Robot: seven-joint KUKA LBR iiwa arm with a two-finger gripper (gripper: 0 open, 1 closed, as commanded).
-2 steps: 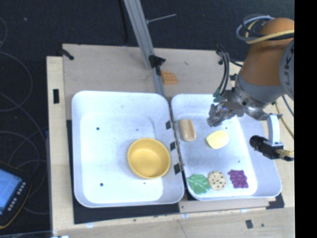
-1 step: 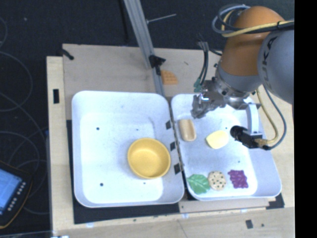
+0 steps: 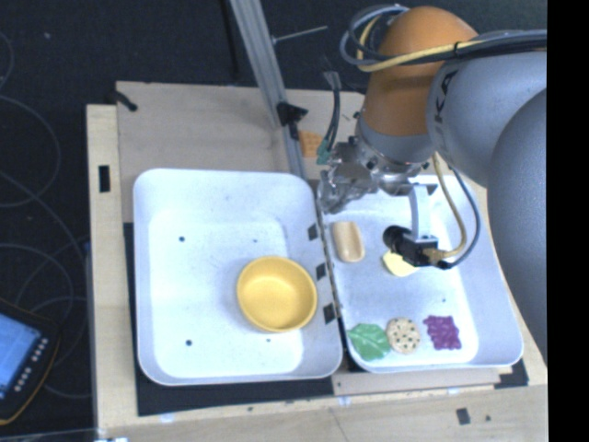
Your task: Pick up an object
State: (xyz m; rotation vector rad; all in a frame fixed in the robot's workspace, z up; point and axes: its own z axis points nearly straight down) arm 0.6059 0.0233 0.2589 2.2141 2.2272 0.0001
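Note:
My gripper (image 3: 339, 194) hangs over the upper left corner of the right bin (image 3: 479, 334), just above a tan bread-like piece (image 3: 347, 241). Nothing shows between the fingers. A pale yellow piece (image 3: 398, 264) lies near the bin's middle, partly under a black fitting on the arm. Along the bin's front edge lie a green leaf-shaped item (image 3: 368, 340), a round cookie (image 3: 403, 335) and a purple grape cluster (image 3: 443, 331). A yellow bowl (image 3: 275, 293) sits in the left bin (image 3: 184, 247).
The arm's grey body and orange band (image 3: 419, 58) cover the upper right of the right bin. A slanted metal rail (image 3: 267, 72) runs down toward the divide between the bins. A tablet (image 3: 18, 353) lies off the bench at the left.

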